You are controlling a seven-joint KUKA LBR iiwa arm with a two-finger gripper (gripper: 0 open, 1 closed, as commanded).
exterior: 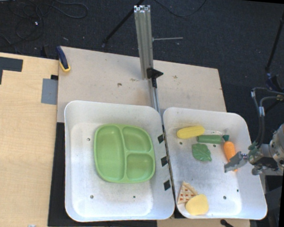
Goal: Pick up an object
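In the right bin [210, 185] lie a yellow corn cob [190, 131], a dark green stick [211, 139], an orange carrot [228, 150], a green leaf [201, 152], a waffle wedge [186, 192] and a yellow lump [197, 204]. My gripper [233, 163] hangs over the bin's right side, just below the carrot, its small grey fingers pointing left. Nothing shows between them.
The left bin [73, 189] holds a green three-compartment plate [125, 154]. An upright aluminium post [144, 42] stands behind the bins. A blue and yellow tool [63, 58] lies at the board's back left corner. Arm cables [264, 105] hang at the right.
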